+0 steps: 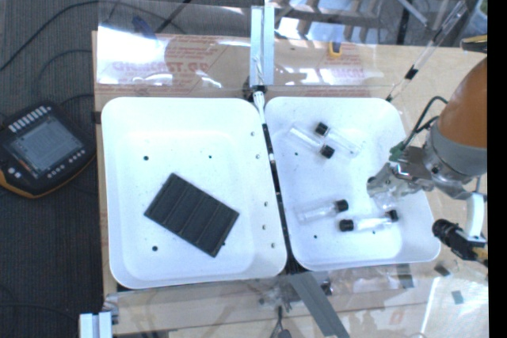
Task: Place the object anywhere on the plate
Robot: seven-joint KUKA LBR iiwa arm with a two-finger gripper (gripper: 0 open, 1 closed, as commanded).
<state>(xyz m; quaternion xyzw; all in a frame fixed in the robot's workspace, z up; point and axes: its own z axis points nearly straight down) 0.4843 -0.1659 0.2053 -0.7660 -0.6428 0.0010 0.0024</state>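
- Here, at the far left, a dark handheld controller (40, 148) lies on the floor beside the tabletop (182, 59).
- The left bin (127, 123) holds the plate (191, 214), a flat dark ribbed rectangle lying at a slant near its lower middle. Nothing rests on it, so the placing is not yet done.
- The right bin (372, 111) holds four clear vials with black caps: two (329, 142) close together near the top, one (321, 210) lower left, and one (367, 225) lower right.
- At the right rim of that bin, the pincer (386, 184) hangs just above the lower right vial; whether it is wide or narrow cannot be told, and no vial shows in its grip.
- Judging from this, picking up, carrying across and setting down all remain.
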